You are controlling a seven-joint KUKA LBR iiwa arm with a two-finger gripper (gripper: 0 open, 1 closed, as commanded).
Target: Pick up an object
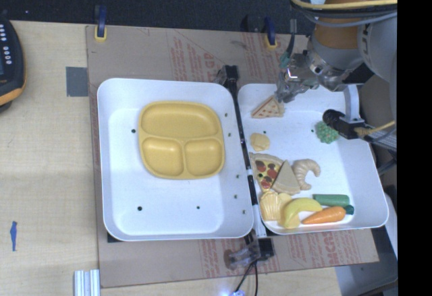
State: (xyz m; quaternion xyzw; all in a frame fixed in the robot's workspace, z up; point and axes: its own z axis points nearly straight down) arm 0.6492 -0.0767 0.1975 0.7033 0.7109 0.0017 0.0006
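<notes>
Carrot (325, 216) lies nearest; tool (289, 94), grip unclear, touches tan triangular sandwich wedge (268, 108).

We take the left bin (108, 153) as landmark. A yellow plate (181, 139) with three compartments lies inside it, toward its far half. Cardboard (162, 52) lies under the bin and sticks out past its far side. We see a blue clamp (100, 23) on the cardboard's far left corner. Grey tape (76, 81) sits just left of the bin. A black-and-orange device (10, 62) lies well left of it, on the wooden bench (47, 173).
</notes>
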